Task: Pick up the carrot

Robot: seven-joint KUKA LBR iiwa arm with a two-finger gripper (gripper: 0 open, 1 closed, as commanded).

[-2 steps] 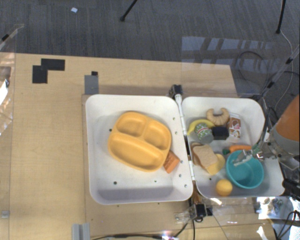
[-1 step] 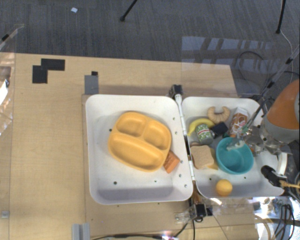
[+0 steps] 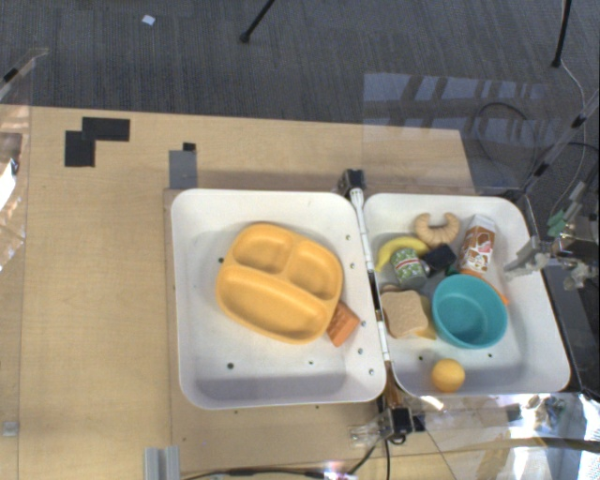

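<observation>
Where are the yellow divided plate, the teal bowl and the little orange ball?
yellow divided plate (image 3: pixel 279 281), camera view, on its central ridge.
teal bowl (image 3: pixel 469 311), camera view, on its inner floor.
orange ball (image 3: pixel 448 375), camera view, on its top.

A pale wood tabletop (image 3: pixel 94 300) under soft, even light, dark carpet behind it.

Up at twelve o'clock runs grey ribbed carpet floor (image 3: pixel 309 56), with thin black stand legs (image 3: pixel 260 21) slanting in and a small white scrap (image 3: pixel 148 19) lying at eleven. Black stepped marker patches (image 3: pixel 94 139) sit on the wood at ten o'clock, a small grey bracket (image 3: pixel 184 167) just beside them. Clear plastic sheeting (image 3: pixel 441 103) glints at one o'clock, and cables (image 3: pixel 506 122) loop at two.
</observation>
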